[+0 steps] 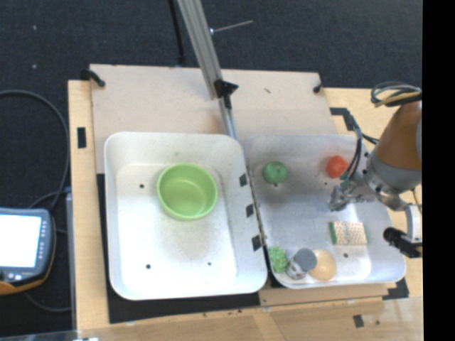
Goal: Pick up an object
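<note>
A: Where is the end effector (340, 199) right now?

B: Low inside the right bin (298, 183), near that bin's right side, with the grey arm (398, 155) and its orange band rising just to its right. Its tip sits over bare bin floor.

A: How wide is it, and is anything in it?

B: I cannot tell how wide; the tip is small and blurred from above. No object shows between its tips, and I cannot tell if it touches the floor.

A: What lies around it?

B: An orange-red ball (336, 166) is just above it, near but apart. A patterned tan block (348, 233) with a green edge lies just below it. A green ball (275, 172) sits well to its left, close to the bin's left wall.

A: And further down?

B: Below and to its left, along the bin's lower edge, three things cluster: a leafy green piece (278, 260), a grey round object (304, 260) and a pale yellow ball (323, 266).

A: The other bin?

B: The left bin (128, 261), far to its left on the desk (149, 91), holds a light green bowl (187, 191).
</note>
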`<act>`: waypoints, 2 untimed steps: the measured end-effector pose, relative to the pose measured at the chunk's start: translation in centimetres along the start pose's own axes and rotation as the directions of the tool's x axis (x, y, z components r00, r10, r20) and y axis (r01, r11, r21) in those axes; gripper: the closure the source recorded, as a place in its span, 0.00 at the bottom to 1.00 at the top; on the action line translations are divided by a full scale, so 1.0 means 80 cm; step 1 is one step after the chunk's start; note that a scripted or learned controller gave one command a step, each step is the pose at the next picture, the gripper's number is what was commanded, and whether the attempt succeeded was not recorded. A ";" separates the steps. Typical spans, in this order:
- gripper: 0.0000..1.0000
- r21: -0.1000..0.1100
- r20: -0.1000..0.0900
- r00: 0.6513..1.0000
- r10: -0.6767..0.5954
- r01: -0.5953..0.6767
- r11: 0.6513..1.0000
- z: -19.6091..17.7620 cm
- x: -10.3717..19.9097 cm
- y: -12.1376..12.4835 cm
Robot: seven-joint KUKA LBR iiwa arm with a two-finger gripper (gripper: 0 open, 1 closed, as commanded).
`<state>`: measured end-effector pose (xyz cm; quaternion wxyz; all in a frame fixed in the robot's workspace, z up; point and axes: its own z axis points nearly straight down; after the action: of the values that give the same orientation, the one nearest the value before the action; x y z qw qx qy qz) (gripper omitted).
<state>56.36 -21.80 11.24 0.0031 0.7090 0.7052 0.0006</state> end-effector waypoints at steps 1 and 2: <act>1.00 -0.001 -0.001 1.000 -0.009 0.009 1.000 -0.061 0.008 0.007; 1.00 -0.002 0.000 1.000 -0.009 0.009 1.000 -0.129 0.006 0.010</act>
<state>57.10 -21.29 21.55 0.0037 0.7059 0.7083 0.0015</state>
